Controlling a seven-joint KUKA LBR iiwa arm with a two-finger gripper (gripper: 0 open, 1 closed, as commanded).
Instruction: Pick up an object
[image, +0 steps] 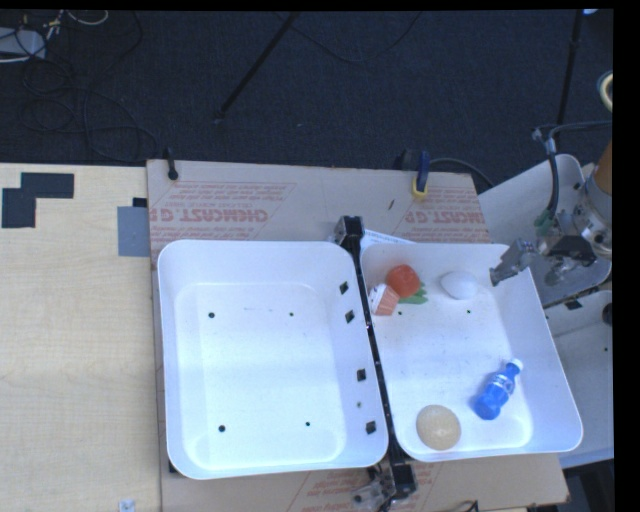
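The right bin (545, 350) holds a red-orange toy (403, 280) with a green bit beside it, a small orange-and-white piece (382, 299), a white rounded object (459, 285), a blue bottle (496, 390) lying near the right wall, and a tan ball (438, 426) at the front. My gripper (527, 258) hovers at the bin's far right rim, above and right of the white object. It holds nothing I can see.
The left bin (175, 300) sits beside the right one, parted by a black divider (362, 340). Cardboard lies under both bins. A wooden bench top spreads to the left, and cables run along the back.
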